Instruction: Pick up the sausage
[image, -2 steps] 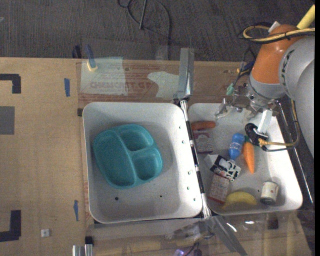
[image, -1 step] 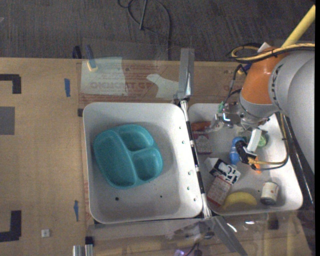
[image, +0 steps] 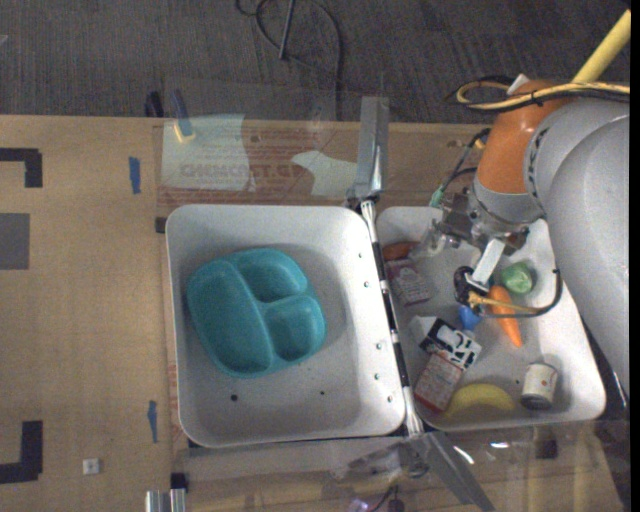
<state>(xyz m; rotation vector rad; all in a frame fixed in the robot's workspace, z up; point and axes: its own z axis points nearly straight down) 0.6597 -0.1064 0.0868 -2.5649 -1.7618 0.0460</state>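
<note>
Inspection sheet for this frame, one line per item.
Surface: left bin holds a teal divided plate.
Job's things: reddish sausage in the right bin's upper-left corner as viewed, apart from the gripper.
Clutter: banana, carrot, green item, white can, red packet, all in the right bin.
Grippers: gripper over the right bin.
Cables: dark cables on the floor.
Surroundings: blue tape on the bench.

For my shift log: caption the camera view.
Arm hovers over right bin with banana and carrot; teal divided plate sits in left bin.
</note>
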